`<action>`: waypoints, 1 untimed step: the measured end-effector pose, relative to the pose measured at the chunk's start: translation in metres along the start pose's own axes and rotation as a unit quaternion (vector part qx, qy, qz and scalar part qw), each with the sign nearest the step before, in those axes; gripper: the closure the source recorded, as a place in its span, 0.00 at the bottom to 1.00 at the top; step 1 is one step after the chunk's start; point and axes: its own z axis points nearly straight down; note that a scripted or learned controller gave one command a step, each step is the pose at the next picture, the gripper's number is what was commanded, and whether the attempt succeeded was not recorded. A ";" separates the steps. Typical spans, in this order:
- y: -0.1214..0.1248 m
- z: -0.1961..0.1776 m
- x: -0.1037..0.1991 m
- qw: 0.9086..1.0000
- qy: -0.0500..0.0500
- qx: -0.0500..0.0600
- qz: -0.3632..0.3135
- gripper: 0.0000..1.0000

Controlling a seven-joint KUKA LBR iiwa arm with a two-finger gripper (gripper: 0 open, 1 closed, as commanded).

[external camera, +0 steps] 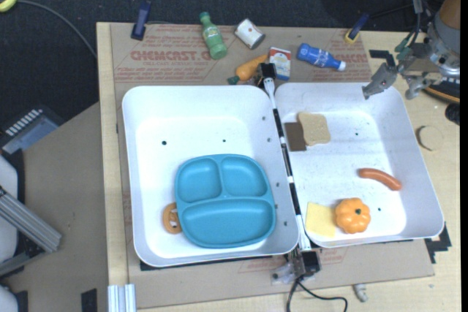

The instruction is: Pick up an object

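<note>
Nothing is picked up yet. The claw [395, 78] hangs at the right bin's [417, 157] far right corner, looking open and empty, though it is small. The pumpkin [352, 215], sausage [379, 177] and bread [314, 128] lie inside.

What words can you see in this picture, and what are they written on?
"CHEMCAST": red print on the brown board behind the left bin, left of the green bottle.
More red print on the same board by the blue bottle: too blurred to read.
Labels on the green bottle, blue bottle, small carton and white can: too small to read.
</note>
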 end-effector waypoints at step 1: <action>-0.002 0.124 -0.044 1.000 0.000 0.001 0.000 0.00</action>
